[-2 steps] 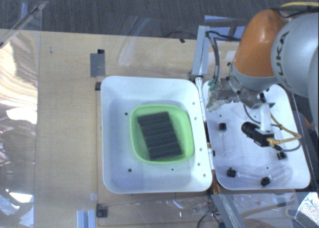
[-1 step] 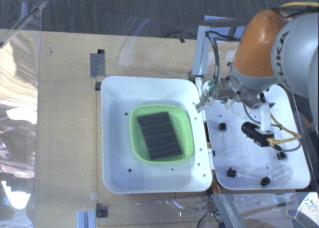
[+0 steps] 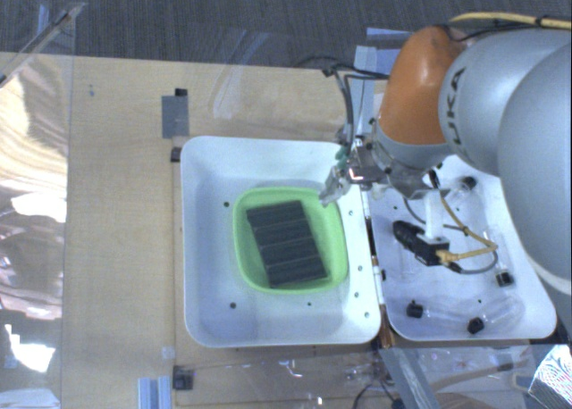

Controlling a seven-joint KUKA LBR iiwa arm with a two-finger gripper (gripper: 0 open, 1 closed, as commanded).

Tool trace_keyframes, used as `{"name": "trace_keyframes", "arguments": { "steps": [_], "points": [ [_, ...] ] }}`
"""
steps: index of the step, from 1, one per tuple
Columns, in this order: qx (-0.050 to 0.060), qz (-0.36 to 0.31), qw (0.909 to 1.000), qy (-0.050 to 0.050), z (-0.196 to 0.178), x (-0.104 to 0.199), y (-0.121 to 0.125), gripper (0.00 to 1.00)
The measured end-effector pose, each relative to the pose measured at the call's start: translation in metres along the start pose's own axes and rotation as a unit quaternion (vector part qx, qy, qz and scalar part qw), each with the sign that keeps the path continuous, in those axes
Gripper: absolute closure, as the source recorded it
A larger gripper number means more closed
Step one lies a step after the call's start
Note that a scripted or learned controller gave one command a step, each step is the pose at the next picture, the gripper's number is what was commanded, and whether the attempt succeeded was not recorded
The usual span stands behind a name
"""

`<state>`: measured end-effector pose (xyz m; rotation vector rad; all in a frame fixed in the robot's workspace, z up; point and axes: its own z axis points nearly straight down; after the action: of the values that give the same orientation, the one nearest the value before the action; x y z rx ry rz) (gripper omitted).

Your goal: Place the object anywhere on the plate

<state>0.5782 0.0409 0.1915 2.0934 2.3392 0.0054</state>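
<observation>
The dark grey flat block with ridges across its top (image 3: 285, 243) lies on the lime green square plastic plate (image 3: 333, 239); it is a long rectangle, a bit turned, with about four raised bars side by side; it fills much of the middle of the plate. The plate sits in the left shallow white bin (image 3: 206, 246) on the pale wooden bench (image 3: 107, 220). The fingers (image 3: 334, 186) hang above the plate's far right corner; the block is down and to the left of them, apart from them; nothing sits between them; I cannot tell how wide they stand. The grey arm with the orange band (image 3: 420, 99) reaches in behind them.
</observation>
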Motion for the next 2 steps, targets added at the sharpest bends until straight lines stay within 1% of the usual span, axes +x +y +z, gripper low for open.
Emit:
{"name": "trace_keyframes", "arguments": {
  "steps": [1, 2],
  "points": [
    [-0.002, -0.041, 0.9992, -0.001, -0.017, 0.042, 0.090, 0.00],
    [-0.001, 0.027, 0.9996, 0.001, 0.010, 0.181, 0.097, 0.00]
  ]
}}
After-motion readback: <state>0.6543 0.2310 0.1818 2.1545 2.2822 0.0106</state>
